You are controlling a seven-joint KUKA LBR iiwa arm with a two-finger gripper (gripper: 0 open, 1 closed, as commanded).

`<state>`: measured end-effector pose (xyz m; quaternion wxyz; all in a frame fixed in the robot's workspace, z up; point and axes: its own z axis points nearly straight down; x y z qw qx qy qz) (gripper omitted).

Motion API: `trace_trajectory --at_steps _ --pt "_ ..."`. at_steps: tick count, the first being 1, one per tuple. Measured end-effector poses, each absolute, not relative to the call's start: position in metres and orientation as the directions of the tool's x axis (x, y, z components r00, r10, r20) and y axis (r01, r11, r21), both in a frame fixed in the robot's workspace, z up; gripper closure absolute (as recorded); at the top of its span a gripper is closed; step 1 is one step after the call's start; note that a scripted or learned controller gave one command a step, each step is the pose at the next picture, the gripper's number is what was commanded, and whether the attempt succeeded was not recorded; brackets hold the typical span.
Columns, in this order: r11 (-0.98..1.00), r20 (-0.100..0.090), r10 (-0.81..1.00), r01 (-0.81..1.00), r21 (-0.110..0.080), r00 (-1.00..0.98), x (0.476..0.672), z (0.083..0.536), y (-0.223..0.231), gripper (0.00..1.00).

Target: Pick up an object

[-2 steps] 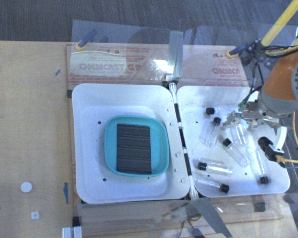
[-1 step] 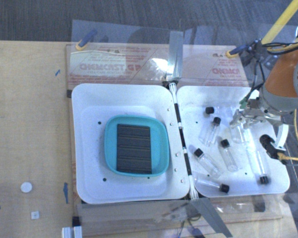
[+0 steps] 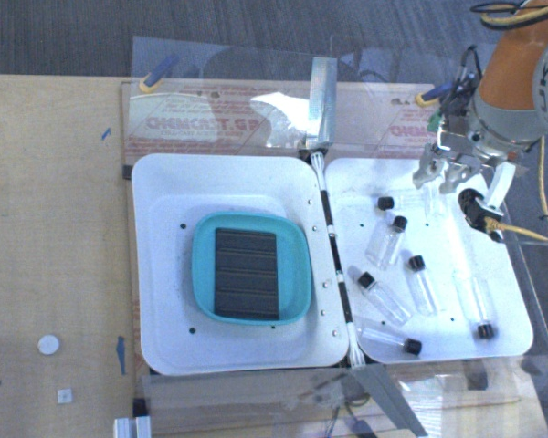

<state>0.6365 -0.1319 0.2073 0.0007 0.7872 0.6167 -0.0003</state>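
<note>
Several clear vials with black caps lie scattered in the right bin [image 3: 521, 336]. One vial [image 3: 384, 243] lies near the bin's middle, another [image 3: 424, 288] to its right, and a third [image 3: 389, 339] by the front wall. My gripper [image 3: 441, 177] hangs over the bin's far right corner, above and to the right of the nearest capped vial [image 3: 385, 204]. Its two fingers stand apart with nothing between them. In the left bin [image 3: 155, 190] sits a teal tray [image 3: 203, 272] bearing a dark ridged block [image 3: 247, 273].
A metal divider post [image 3: 322, 99] rises behind the seam between the bins. Clear plastic sheeting with red lettering [image 3: 192, 124] lies behind both bins. The wooden bench [image 3: 46, 208] stretches off to the left. Cables [image 3: 521, 231] trail by the right bin's edge.
</note>
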Motion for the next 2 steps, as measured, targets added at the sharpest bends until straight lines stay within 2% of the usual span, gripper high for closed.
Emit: trace_trajectory --at_steps 1,2 --pt "-0.270 -0.002 0.963 0.963 0.002 0.270 0.667 0.213 -0.103 1.00" --pt "-0.265 -0.004 0.964 0.964 0.004 0.265 0.668 0.223 -0.101 1.00"
